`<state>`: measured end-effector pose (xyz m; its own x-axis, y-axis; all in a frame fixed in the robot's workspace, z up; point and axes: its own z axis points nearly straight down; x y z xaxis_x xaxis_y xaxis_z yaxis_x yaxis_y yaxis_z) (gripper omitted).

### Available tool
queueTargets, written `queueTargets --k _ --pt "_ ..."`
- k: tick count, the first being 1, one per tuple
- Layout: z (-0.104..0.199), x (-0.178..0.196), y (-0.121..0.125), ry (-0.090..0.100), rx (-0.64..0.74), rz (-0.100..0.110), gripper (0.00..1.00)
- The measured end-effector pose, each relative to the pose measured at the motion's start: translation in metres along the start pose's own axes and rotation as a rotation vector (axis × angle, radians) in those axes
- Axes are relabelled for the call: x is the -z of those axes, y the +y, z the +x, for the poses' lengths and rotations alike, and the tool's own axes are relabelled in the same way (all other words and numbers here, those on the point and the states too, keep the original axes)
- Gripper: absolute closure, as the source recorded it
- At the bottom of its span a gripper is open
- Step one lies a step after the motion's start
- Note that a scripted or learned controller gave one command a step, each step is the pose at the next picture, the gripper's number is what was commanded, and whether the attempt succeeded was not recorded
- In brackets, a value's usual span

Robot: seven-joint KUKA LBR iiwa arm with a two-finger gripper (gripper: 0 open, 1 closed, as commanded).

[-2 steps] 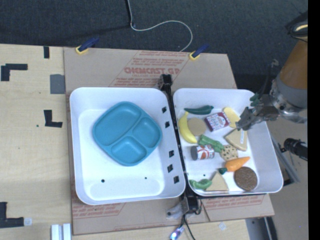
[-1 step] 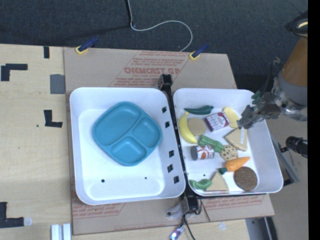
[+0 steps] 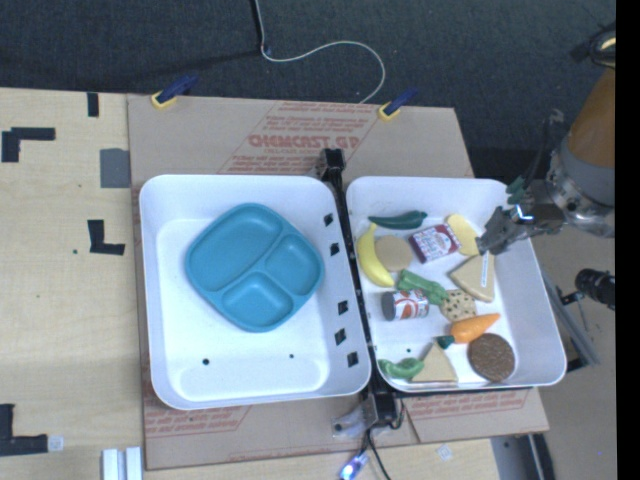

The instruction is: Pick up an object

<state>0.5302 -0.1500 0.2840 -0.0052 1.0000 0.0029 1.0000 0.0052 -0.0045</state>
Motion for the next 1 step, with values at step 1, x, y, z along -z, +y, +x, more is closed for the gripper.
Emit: queueTargets --k 1 --pt "0.1245 0.0784 -0.0164 0.001 0.011 -0.012 1.00"
